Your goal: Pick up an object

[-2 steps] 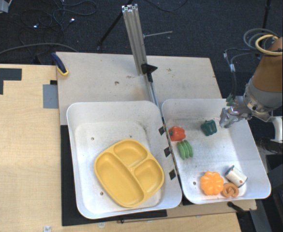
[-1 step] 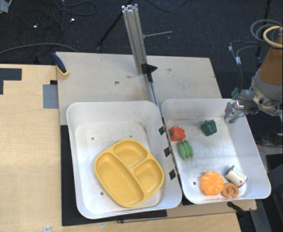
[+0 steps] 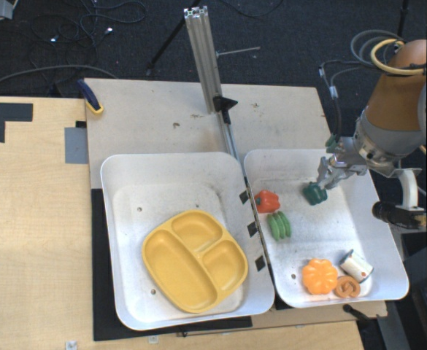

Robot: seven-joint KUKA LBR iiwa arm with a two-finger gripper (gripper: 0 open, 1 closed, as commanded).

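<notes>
White plastic forms the two shallow bins on the bench (image 3: 162,108). Camera view: the left bin (image 3: 118,195) carries a yellow divided tray (image 3: 193,259). The right bin (image 3: 388,268) carries a small dark green object (image 3: 315,193) near its far end, a red-orange toy (image 3: 267,200) and a green ribbed toy (image 3: 279,225) against the wall shared with the left bin, and, at the near end, an orange pumpkin-like toy (image 3: 320,276), a brown ring (image 3: 347,288) and a small white piece (image 3: 356,265). The gripper (image 3: 333,173) hangs low over the far end of the right bin, just beside the dark green object on the side away from the left bin; whether they touch cannot be told. Whether the fingers stand wide or narrow cannot be told either. Judged by look, the dark green object is light, stiff moulded plastic, small and perhaps slippery; a hold across its narrower width would suit, closing squarely so that it does not squirt out sideways.
</notes>
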